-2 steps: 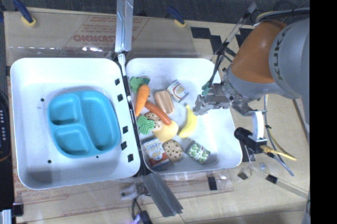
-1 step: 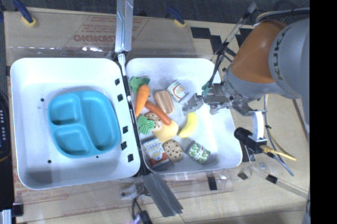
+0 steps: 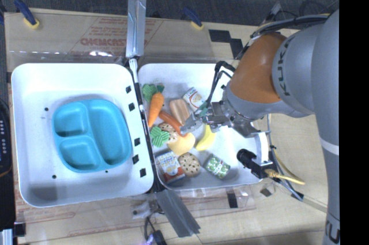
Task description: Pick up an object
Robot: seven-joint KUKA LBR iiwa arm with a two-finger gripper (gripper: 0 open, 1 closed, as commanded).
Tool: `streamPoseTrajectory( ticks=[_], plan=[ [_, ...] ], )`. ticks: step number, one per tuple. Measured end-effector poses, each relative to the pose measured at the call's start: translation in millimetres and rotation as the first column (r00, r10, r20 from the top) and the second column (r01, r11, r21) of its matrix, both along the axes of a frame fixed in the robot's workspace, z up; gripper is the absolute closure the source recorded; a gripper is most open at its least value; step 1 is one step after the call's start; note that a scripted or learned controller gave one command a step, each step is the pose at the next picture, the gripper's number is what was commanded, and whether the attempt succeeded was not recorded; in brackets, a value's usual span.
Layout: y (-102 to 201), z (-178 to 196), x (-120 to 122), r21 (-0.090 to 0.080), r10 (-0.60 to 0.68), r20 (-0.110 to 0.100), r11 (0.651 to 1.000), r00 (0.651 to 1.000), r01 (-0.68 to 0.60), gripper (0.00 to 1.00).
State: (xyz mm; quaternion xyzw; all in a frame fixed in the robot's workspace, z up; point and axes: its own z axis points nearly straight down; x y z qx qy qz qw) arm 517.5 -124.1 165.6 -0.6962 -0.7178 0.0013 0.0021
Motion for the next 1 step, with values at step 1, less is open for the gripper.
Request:
streamPoseTrajectory(
  ticks=[1],
  plan=[
    [-43.9,-73.4,51.8,-0.002,0.11,0.006,0.994,0.994,-0.11,0.0]
  ],
)
